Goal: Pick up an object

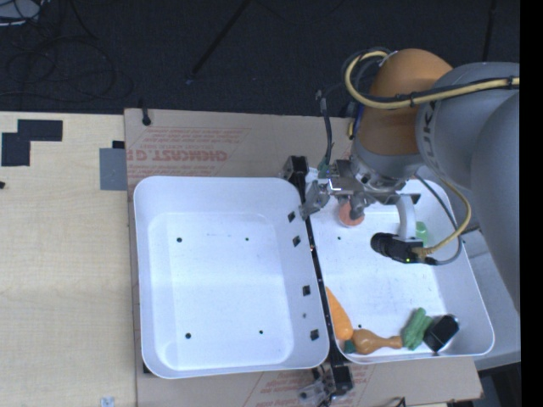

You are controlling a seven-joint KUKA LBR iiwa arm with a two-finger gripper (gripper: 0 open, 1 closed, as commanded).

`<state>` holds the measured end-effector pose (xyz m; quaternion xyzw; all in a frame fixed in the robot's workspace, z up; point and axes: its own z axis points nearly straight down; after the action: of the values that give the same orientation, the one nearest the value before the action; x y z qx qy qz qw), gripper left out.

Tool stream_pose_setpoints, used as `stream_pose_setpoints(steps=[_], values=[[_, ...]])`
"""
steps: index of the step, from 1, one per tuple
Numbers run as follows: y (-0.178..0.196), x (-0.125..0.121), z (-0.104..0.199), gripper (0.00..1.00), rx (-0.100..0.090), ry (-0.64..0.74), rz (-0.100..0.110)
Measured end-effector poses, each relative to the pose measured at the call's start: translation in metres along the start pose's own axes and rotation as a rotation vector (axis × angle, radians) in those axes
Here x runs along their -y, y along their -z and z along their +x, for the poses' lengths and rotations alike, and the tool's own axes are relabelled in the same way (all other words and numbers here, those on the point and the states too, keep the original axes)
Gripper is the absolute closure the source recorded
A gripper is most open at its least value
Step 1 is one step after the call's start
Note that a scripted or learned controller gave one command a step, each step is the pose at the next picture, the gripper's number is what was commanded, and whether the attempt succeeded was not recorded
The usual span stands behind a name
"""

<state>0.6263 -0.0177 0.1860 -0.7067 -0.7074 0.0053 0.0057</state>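
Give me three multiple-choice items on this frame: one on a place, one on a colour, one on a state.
1. Where do the loose objects lie?
A. right bin
B. left bin
C. the bench

2. What colour is the long object against the right bin's left wall?
A. blue
B. orange
C. white

3. Where is the gripper?
A. over the left bin
B. off the bench
C. over the right bin's far end

Answers:
1 A: all sit in the right bin.
2 B: the long object is orange.
3 C: the gripper hangs over the right bin's far end.
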Motion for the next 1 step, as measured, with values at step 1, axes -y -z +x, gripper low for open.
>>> stream_pose_setpoints(steps=[1], values=[[0.0200,-0.0016,-0.0027,1.00,0.001,-0.005,-0.010]])
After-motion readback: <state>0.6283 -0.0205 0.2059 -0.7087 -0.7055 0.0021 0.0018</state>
